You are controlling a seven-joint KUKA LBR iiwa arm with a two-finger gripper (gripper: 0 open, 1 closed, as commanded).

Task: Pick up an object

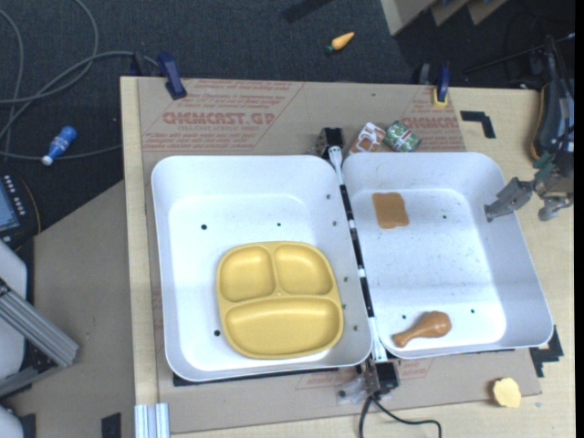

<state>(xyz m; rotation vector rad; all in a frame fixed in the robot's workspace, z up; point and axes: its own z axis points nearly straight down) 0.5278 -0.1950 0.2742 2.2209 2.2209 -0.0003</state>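
Note:
In the right bin [474,272] lie a flat brown slice of toast [391,210] near the back left and a brown toy drumstick [422,328] near the front edge. A yellow divided plate [278,297] rests in the left bin [182,245]. My gripper [527,208] hangs over the right bin's far right rim, well to the right of the toast. It is open, with nothing between its fingers.
Small printed packets [388,137] lie on the cardboard behind the bins. A yellow lump [506,391] sits on the bench at the front right. Blue clamps [170,73] hold the cardboard's back edge. Cables and a blue bottle [60,142] lie on the floor.

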